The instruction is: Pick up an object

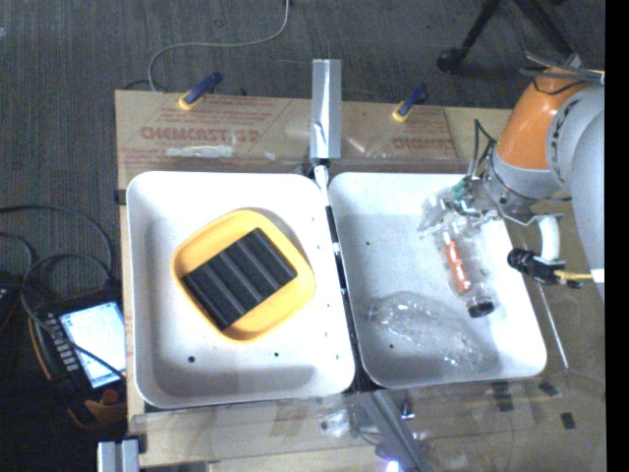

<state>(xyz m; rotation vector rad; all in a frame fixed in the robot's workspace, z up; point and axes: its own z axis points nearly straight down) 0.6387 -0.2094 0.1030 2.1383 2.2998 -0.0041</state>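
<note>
Two white bins: left bin (147, 293) holds one yellow-and-black tray (244, 273); right bin (521, 347) holds one clear bottle (462, 264) and one crumpled clear wrapper (418, 324) at 6 o'clock. Gripper (462, 203) state cannot be told.

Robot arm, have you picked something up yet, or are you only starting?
Nothing looks lifted yet. The gripper is low in the right bin, at the top end of a clear bottle that lies on the bin floor. Whether it grips is unclear. Grasping and lifting remain. The yellow and black object sits untouched in the left bin.
</note>
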